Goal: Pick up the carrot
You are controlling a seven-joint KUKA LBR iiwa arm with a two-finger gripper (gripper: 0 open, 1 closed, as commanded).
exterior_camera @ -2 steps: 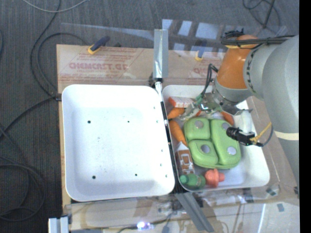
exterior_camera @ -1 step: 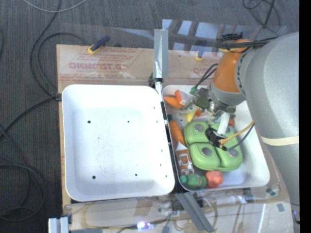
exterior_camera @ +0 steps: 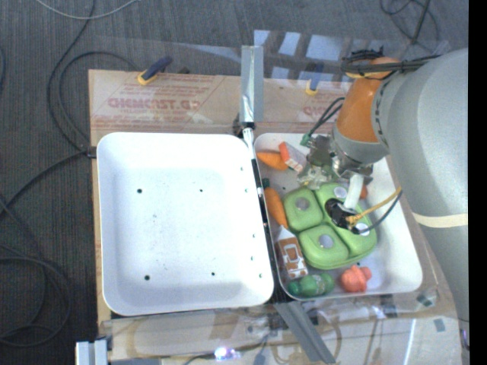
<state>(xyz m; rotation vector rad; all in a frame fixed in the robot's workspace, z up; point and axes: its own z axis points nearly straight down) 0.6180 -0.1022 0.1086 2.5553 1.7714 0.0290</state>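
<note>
Carrot (exterior_camera: 275, 207) in right bin (exterior_camera: 397, 263); cardboard (exterior_camera: 175, 105) print red (unreadable).

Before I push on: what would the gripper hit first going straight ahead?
The gripper points down and leftward into the right bin. Most likely it meets the bin floor beside the upper carrot, maybe the carrot itself; depth is unclear.
</note>
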